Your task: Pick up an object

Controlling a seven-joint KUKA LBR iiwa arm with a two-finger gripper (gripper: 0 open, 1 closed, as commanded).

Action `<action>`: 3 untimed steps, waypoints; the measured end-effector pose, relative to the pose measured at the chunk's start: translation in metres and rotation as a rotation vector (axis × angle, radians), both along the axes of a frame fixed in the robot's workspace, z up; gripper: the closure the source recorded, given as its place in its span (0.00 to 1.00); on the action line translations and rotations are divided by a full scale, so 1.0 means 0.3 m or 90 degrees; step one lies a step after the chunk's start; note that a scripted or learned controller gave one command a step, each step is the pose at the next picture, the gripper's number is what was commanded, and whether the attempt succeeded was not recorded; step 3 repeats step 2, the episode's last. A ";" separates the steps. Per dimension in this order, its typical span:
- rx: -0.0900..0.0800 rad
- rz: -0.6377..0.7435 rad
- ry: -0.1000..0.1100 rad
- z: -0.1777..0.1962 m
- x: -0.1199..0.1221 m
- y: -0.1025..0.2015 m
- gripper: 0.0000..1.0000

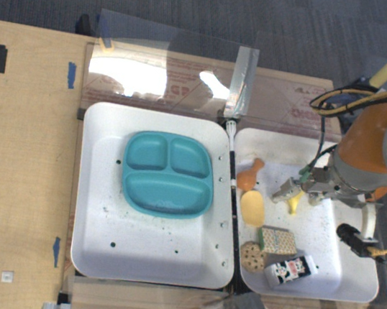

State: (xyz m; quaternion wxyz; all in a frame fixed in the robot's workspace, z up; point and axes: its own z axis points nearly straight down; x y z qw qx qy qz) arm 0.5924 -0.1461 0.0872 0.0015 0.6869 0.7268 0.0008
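Note:
The right bin (348,284) holds several small items. An orange drumstick-shaped piece (250,174) lies near the bin's left wall, and a yellow oval piece (253,207) sits just below it. Further forward are a tan and green square block (276,240), a round chocolate-chip cookie (251,255) and a small black and white carton (290,269) lying on its side. My gripper (288,196) hovers over the middle of this bin, to the right of the orange and yellow pieces. A small yellow bit shows at its tip; I cannot tell what it is.
The left bin (93,192) carries a teal divided plate (168,175). A clear plastic wall (163,72) with a grey post (241,81) stands behind the bins. Yellow and black cables (348,95) loop above the arm's orange band (367,141). A ridge (230,192) divides the two bins.

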 end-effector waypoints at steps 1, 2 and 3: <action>-0.001 0.000 -0.004 0.041 0.006 0.000 1.00; 0.003 -0.011 -0.004 0.339 0.067 0.344 1.00; 0.003 -0.011 -0.004 0.339 0.067 0.344 1.00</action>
